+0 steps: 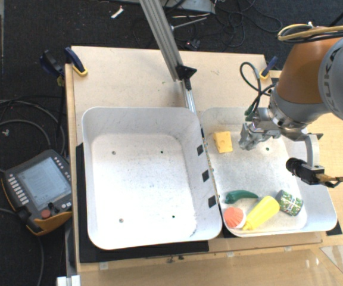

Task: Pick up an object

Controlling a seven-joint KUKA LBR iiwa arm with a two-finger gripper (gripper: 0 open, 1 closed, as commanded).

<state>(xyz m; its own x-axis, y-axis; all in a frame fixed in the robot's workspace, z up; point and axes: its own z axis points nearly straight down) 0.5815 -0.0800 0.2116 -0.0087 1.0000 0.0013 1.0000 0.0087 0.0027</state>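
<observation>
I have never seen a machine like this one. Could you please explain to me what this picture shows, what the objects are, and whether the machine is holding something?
This is one picture, taken by a fixed camera above a workbench, looking down at a slant. The large grey and orange shape on the right is a robot arm. At its end is its hand, a small metal part with two fingers for grasping. The hand hangs over the right bin, one of two shallow white bins; the left bin is beside it. In the right bin lie a yellow block like cheese, a green piece, a yellow bottle-like object, an orange-red round object and a small green can. Nothing is visible between the fingers, so I would not say it holds anything.
</observation>
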